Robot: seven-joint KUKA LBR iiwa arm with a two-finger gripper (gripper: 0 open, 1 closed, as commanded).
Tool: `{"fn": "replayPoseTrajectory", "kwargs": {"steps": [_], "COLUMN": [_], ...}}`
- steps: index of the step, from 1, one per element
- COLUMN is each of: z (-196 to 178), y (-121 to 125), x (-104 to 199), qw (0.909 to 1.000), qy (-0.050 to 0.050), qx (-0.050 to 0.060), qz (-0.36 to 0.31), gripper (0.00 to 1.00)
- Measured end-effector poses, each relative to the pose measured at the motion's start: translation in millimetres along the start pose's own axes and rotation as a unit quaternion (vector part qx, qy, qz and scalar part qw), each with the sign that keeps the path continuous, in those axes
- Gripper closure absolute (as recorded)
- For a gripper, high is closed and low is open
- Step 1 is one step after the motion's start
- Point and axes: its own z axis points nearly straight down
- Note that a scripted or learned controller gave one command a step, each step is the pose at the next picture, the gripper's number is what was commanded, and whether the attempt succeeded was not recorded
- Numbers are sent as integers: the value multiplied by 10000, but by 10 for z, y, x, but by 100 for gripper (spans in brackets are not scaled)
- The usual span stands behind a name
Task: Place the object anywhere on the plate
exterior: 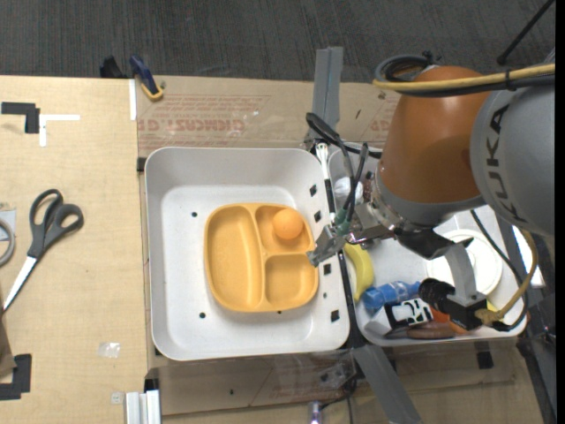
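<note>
A yellow divided plate [252, 259] lies in the left white bin [177, 263]. An orange ball [287, 224] rests in the plate's upper right compartment, free of the gripper. My gripper [321, 251] hangs at the plate's right rim, just below and right of the ball, over the wall between the two bins. The grey arm with its orange band [433, 131] covers much of the right bin.
The right bin [388, 329] holds a yellow banana [359, 268], a blue object [388, 295], a black-and-white item [408, 312] and a white round dish [481, 268]. Scissors [40, 232] lie on the wooden bench at left.
</note>
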Motion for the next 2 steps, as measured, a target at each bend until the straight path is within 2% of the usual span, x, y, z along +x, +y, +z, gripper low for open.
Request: {"fn": "replayPoseTrajectory", "kwargs": {"steps": [1, 2], "z": [246, 245], "y": [-33, -33], "x": [-113, -114], "qw": [9982, 9981], "qy": [5, 4], "qx": [8, 6], "qz": [606, 611], "gripper": [0, 0]}}
